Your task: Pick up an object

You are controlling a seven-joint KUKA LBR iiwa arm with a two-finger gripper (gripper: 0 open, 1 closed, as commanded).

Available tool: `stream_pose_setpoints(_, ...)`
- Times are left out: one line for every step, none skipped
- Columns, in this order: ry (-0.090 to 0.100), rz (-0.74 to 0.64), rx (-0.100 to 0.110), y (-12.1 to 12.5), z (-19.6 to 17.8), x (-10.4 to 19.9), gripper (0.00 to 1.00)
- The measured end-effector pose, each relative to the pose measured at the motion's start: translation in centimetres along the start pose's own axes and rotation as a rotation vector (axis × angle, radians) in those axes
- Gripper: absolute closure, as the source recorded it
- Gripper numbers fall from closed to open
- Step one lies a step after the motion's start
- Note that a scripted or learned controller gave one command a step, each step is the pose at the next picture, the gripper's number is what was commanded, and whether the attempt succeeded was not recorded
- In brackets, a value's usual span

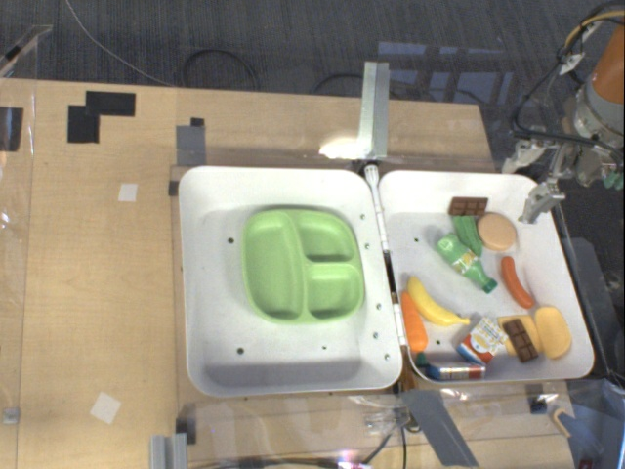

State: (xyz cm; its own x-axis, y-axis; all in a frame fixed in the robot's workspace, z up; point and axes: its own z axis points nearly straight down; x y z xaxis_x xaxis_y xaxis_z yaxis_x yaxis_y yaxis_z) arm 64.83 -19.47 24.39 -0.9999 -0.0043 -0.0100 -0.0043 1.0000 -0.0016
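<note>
Pincer (543,201), grip state unclear, hangs just right of the burger bun (496,232).

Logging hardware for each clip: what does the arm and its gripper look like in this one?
The arm enters at the upper right: a grey metal wrist section beneath an orange band, with black and yellowish cables looping around it. Below it the gripper is light grey metal with slim angular parts. No markings are legible.

On the desk (117,291), the left bin (205,360) holds a green divided tray (301,264), while the right bin (562,262) holds a banana (435,304), carrot (416,326), green bottle (465,259), sausage (517,281) and chocolate bars (468,206), the gripper (545,195) hovering over its upper right corner.
</note>
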Motion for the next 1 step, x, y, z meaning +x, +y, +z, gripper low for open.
stream_pose_setpoints(0.012, -0.145, -0.005, -0.9, 15.04, 0.92, 0.0)
